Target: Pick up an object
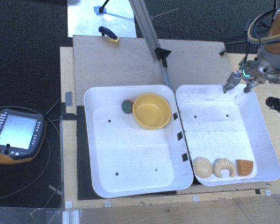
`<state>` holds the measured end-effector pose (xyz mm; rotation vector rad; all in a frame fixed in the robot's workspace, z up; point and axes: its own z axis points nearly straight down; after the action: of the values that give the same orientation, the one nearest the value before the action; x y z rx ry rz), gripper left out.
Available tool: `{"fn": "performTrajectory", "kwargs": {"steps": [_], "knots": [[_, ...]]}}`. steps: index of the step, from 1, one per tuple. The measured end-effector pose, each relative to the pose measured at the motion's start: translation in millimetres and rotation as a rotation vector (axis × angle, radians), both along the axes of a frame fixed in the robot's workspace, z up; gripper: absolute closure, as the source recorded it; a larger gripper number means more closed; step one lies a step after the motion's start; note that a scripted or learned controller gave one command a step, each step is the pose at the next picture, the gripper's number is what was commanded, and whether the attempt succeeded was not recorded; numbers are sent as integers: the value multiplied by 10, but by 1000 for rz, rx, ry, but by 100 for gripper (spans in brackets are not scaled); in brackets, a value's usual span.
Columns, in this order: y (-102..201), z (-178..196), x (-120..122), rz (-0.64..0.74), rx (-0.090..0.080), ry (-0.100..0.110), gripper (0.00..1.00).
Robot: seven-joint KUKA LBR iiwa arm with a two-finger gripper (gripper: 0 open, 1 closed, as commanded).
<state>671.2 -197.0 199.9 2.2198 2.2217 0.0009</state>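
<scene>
No object lifted yet. Your candidates in the right bin sit along its near edge: a pale round bun, a croissant touching it, and an orange wedge just beside. The left bin holds a yellow bowl with a small green ball against it. The gripper hovers over the right bin's far rim, jaws spread and holding nothing, well apart from the food items. Approach, descent and grasp all remain.

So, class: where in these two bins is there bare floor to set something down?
Left bin: everything below the yellow bowl and green ball. Right bin: the middle, above the bread roll, croissant and orange wedge. Crowded: that bottom row.
</scene>
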Motion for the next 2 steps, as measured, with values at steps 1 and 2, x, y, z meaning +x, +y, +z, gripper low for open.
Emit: {"fn": "performTrajectory", "kwargs": {"steps": [1,2], "knots": [[0,0,0,0,0,0,0],[28,-600,-66,0,1,4,0]]}}
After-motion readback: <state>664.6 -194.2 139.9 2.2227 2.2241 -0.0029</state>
